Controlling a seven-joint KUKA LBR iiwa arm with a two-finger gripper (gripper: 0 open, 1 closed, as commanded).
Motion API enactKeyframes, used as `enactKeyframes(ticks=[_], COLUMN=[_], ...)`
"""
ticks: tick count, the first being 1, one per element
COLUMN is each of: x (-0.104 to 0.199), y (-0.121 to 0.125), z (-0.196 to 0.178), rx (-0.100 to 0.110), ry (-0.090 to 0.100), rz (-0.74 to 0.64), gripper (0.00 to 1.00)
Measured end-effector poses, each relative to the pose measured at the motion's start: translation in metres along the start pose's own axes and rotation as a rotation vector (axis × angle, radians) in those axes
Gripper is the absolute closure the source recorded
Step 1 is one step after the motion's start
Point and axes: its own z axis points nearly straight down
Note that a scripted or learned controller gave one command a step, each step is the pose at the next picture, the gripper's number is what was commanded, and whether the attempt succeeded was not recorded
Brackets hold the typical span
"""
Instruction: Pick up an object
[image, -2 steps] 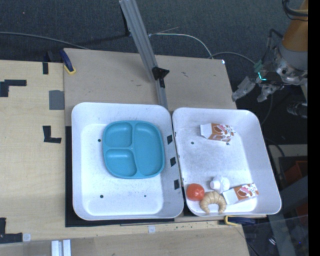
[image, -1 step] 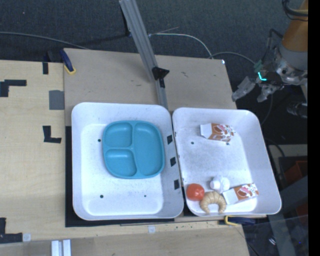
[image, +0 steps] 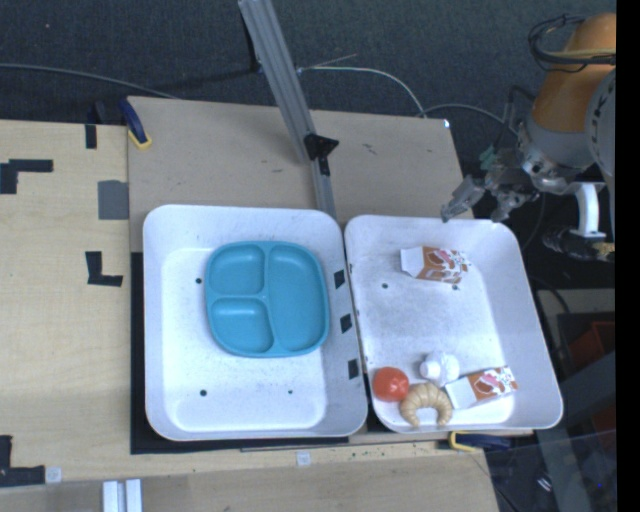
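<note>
Your gripper (image: 478, 200) hangs over the right bin's (image: 530, 300) far rim, fingers spread, holding nothing. The bin's middle lies bare; the croissant (image: 427, 403) and tomato (image: 390, 382) crowd its near edge.

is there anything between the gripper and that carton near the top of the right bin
Nothing visible stands in the way. The gripper hovers at the right bin's upper right rim, and the carton lies alone just below and left of it on bare bin floor. The tomato, croissant and second carton sit far off at the bin's near edge.
</note>
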Motion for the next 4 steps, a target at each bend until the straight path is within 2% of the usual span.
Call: enactKeyframes(ticks=[2, 3, 4], x=[0.009, 0.009, 0.018], y=[0.004, 0.005, 0.001], z=[0.091, 0.077, 0.029], rx=[-0.001, -0.005, -0.010], ry=[-0.001, -0.003, -0.001], rz=[0.000, -0.002, 0.000], gripper=[0.00, 1.00, 1.00])
